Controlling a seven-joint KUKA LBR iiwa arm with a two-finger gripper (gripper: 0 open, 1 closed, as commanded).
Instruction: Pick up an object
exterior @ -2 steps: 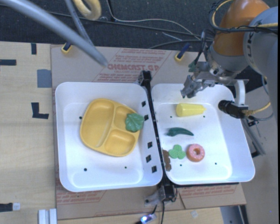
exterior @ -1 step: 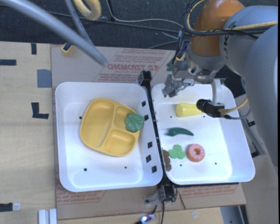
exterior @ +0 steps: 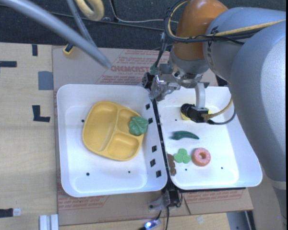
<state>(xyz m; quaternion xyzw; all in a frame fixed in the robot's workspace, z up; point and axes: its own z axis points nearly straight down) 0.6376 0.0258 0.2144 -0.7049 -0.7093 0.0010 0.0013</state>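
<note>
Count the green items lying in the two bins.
3: a leafy piece on the yellow tray's right edge, a dark pepper-like piece and a clover-shaped piece in the right bin.

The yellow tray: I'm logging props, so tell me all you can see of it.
The yellow tray is a rounded, glossy, plastic-looking plate with three compartments parted by raised ridges. It lies flat, right way up, in the left bin, turned askew. A green leafy toy rests on its right edge.
</note>
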